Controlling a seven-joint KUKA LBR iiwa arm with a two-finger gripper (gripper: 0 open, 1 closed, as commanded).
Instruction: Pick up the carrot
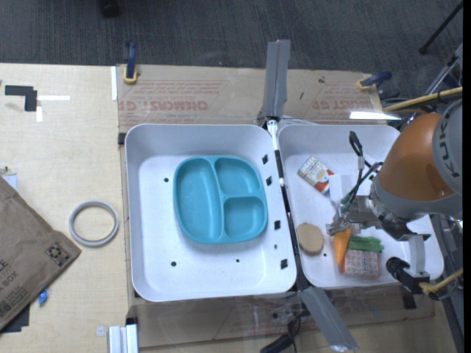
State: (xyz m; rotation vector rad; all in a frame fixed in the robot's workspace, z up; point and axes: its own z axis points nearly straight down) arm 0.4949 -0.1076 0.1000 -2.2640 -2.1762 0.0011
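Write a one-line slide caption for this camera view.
Gripper poised at the top of the carrot in the right bin; blue plate in the left.

**Carrot lies in the right bin, lower right of frame**

The carrot (339,248) is a small orange piece, longer than wide, lying flat on the white floor of the right bin (318,271), in the lower right part of the frame. Its long axis runs nearly up and down in the picture, tilted slightly. Its upper end is partly covered by the arm's wrist, so its full length cannot be seen. The visible part sits toward the bin's lower edge, near the middle of that bin's width.
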